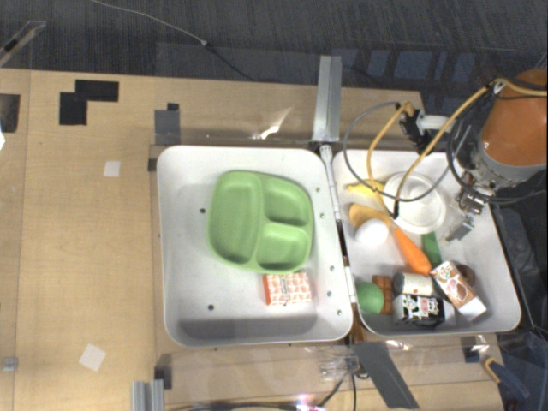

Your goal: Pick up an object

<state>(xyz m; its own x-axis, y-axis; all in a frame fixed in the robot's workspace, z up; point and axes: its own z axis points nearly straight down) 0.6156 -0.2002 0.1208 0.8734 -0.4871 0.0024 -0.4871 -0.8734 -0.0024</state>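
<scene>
The right bin (505,302) holds a pile of small objects: a yellow banana (363,192), a white egg-shaped ball (372,232), an orange carrot (409,248), a clear plastic cup (417,200), a green ball (370,298), a black-and-white carton (419,304) and a brown-and-white carton (458,288). My gripper (465,219) hangs under the orange wrist band (516,131) over the bin's right side, just right of the cup and above the cartons. Nothing shows in its grasp.
In the left bin (184,255) lie a green divided plate (261,221) and a small red-and-white box (287,289). Yellow and black cables (385,135) loop over the back of the right bin. A metal divider (330,157) separates the bins.
</scene>
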